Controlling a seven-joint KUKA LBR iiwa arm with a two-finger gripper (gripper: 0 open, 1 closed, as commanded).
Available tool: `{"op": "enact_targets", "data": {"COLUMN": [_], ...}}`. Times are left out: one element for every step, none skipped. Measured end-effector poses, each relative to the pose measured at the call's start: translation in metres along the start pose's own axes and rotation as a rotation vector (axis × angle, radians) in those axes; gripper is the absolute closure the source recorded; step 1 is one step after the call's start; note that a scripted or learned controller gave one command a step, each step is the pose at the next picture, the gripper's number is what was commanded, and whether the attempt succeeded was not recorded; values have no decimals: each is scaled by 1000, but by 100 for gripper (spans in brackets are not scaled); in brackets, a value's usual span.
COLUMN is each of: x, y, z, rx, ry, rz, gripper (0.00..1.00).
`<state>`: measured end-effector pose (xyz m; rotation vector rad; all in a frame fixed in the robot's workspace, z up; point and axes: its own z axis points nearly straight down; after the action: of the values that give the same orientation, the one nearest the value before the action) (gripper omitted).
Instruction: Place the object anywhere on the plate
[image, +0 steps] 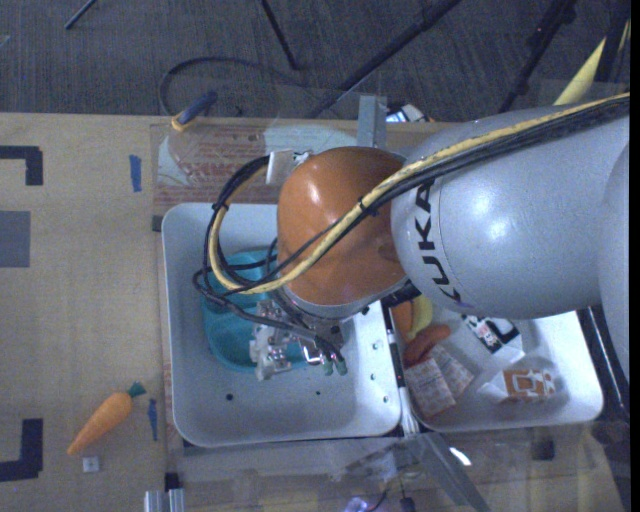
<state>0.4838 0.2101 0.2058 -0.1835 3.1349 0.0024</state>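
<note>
Teal plate (228, 325) lies in the left bin (300, 415), centre-left of frame, half hidden under the wrist. Gripper (296, 352) hangs over the plate's right edge; we can't tell whether it's open or closed, and we can't make out any object in it. Outward: items heaped in the right bin (560, 400), and a toy carrot (100, 421) on the bench at lower left, outside both bins. We judge this as the placing step, or a failed carry. Next move calls for a release over the plate if something is held, otherwise a fresh pick.
</note>
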Motion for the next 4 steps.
{"op": "enact_targets", "data": {"x": [0, -2, 1, -30], "y": [0, 1, -6, -13], "z": [0, -11, -31, -32], "rx": [0, -3, -1, -1], "ry": [0, -5, -5, -5], "rz": [0, 1, -101, -11], "gripper": [0, 100, 100, 100]}}
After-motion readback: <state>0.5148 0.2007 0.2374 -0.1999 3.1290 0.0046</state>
